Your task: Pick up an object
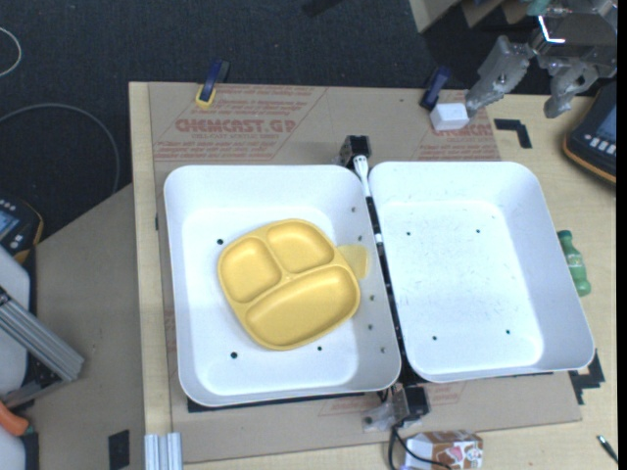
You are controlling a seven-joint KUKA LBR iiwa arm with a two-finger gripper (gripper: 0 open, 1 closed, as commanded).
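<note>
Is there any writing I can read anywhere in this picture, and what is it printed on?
"CHEMCAST GP": red print on the brown board behind the left bin.
Smaller red lines around it: too blurred to read.
Red print on the board near the white block: partly covered, unreadable.

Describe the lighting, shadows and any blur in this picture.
Camera view: even overhead light; the left bin floor looks brightly washed out around the yellow divided plate, with little visible shadow. The right bin is bright, its dark specks still legible. The gripper at top right looks soft and slightly blurred; the dark floor beyond the bench is dim.
</note>
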